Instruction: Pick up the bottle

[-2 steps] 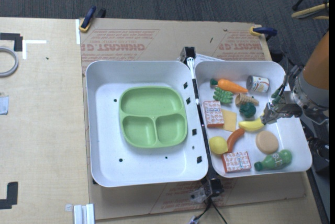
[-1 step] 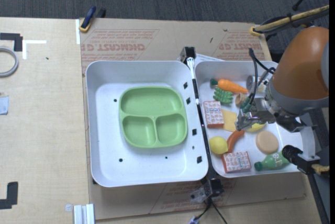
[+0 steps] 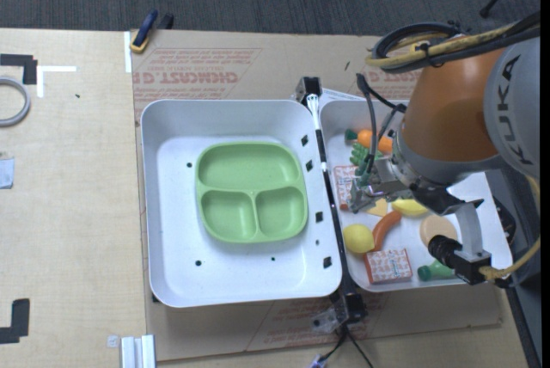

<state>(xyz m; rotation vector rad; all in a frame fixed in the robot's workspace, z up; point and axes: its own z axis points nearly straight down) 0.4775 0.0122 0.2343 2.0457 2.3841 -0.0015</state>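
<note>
Gripper (image 3: 371,190) is lowered into the right bin (image 3: 491,190), opening cannot be told, nothing seen held; bottle cannot be identified with certainty among the clutter just beside and below it.

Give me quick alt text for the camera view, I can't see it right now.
The arm reaches over the right bin, its end effector low among toy food: a lemon, an orange, a small box. The left bin holds a green divided tray.
</note>
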